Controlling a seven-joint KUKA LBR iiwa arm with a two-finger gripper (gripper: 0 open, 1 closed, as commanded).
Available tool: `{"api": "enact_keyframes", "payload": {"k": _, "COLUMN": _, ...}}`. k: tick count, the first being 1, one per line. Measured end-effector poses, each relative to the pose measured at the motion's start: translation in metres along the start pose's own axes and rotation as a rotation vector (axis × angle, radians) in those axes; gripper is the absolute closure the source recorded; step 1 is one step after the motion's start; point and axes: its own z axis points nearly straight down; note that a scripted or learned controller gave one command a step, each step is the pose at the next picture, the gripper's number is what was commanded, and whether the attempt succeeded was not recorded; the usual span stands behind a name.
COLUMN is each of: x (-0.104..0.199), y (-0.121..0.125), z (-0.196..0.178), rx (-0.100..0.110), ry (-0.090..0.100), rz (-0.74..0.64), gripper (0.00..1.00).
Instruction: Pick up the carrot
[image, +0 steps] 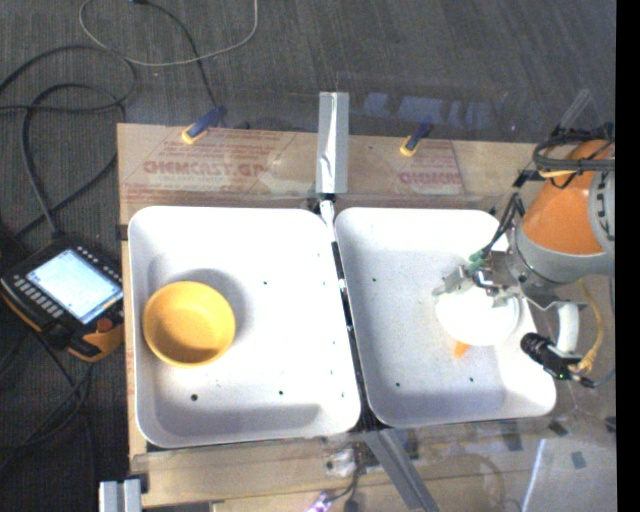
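Observation:
A small patch of orange, the carrot (461, 349), peeks out on the floor of the right bin (400, 260), toward its near right part. Most of the carrot is hidden under the arm's end. My gripper (478, 316) hangs directly over it, seen from above as a pale round body with dark and green fittings on its far side. The grey arm with its orange band (560, 222) reaches in from the right above the bin's right wall.
A yellow bowl (189, 322) sits in the left bin (270, 250), near its left wall. A metal post (332, 145) stands at the far end of the divide between the bins. A handheld pendant (68, 290) lies left of the bench.

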Motion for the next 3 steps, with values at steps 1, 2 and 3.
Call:
{"api": "enact_keyframes", "payload": {"k": 1, "x": -0.0025, "y": 0.0002, "z": 0.0007, "rx": -0.010, "ry": -0.003, "rz": -0.060, "gripper": 0.00}}
{"api": "enact_keyframes", "payload": {"k": 2, "x": -0.0035, "y": -0.0008, "z": 0.0012, "rx": -0.015, "ry": -0.004, "rz": -0.104, "gripper": 0.00}}
{"api": "enact_keyframes", "payload": {"k": 3, "x": -0.0018, "y": -0.0021, "z": 0.0021, "rx": -0.021, "ry": -0.006, "rz": -0.170, "gripper": 0.00}}
